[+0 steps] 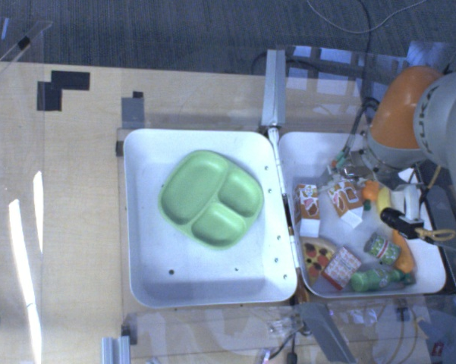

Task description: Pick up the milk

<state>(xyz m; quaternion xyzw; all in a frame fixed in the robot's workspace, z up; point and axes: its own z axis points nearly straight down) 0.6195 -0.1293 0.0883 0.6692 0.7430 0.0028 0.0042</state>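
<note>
Milk carton [344, 199] lies in the right bin [291, 203] just below the hand [347, 167], whose grip I cannot tell.

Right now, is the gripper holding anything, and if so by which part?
It cannot be told. The gripper hangs low over the right bin near the small cartons, but the arm hides its tip.
</note>
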